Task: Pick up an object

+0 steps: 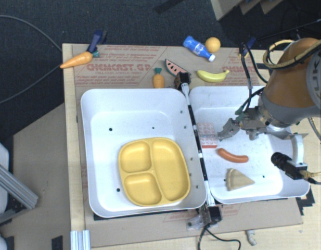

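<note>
In the right bin point(285, 191) lie a red-orange sausage point(233, 155) and a tan wedge-shaped piece point(238, 179). My gripper point(236, 135) hangs over the middle of this bin, just above and behind the sausage. Its two fingers are spread apart, one finger point(224, 132) reaching left, and nothing is between them. The grey arm with its orange band point(293, 77) comes in from the right.
A yellow divided plate point(154, 170) sits in the left bin point(98, 113). Behind the bins on the bench lie a carrot point(76, 60), a blue bottle point(198, 48), an orange point(213, 44), a banana point(212, 76) and a watermelon slice point(173, 66). A black part point(285, 164) juts over the right bin's right side.
</note>
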